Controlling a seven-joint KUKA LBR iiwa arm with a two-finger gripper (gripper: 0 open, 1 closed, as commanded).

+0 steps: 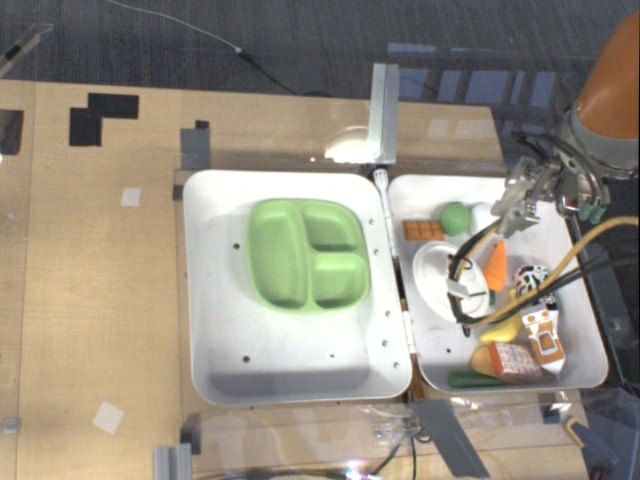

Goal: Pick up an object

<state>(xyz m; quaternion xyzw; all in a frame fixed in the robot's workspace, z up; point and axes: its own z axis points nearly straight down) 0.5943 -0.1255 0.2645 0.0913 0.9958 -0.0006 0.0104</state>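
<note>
Orange carrot (pixel 496 265) is seen just below-left of the gripper (pixel 521 204), long axis roughly upright in view, nothing visibly gripped, and its opening honestly can't be told.

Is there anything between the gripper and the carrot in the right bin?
Nothing visible does. The gripper hangs just above and right of the carrot, with bare floor of the right bin between them. A yellow cable runs nearby, right of the carrot.
</note>
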